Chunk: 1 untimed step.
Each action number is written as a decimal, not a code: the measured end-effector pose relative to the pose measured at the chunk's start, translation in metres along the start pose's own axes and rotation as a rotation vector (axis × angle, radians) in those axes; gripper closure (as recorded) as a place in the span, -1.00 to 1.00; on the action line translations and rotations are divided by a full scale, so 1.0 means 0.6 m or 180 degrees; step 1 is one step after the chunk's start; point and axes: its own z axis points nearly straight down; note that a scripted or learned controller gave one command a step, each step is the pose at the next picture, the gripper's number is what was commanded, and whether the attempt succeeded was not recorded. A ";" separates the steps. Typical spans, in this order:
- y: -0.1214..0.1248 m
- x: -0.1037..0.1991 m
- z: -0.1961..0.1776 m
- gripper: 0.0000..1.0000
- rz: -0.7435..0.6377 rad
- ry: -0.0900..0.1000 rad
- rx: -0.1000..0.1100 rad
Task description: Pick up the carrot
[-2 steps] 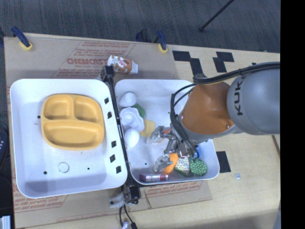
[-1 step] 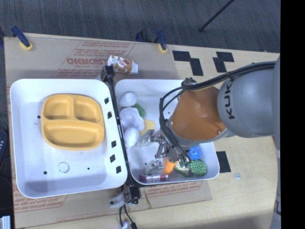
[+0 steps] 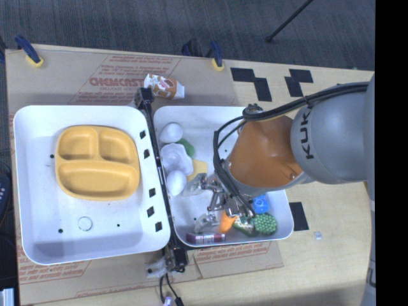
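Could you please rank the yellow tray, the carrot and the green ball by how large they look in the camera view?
1. Yellow tray, by far the largest.
2. and 3. Green ball and carrot: they look alike, and the claw partly hides the carrot, so I won't rank them.

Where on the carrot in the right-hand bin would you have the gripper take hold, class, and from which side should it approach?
Grip the carrot across its narrow orange body, coming straight down from above. It lies low on the floor of the right bin, hemmed in by the green knobbly toy, a blue piece and the bin's near wall, so a sideways approach looks blocked. The gripper is already beside it.
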 end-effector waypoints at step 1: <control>0.000 0.000 0.000 -1.00 0.0000 0.0000 0.0000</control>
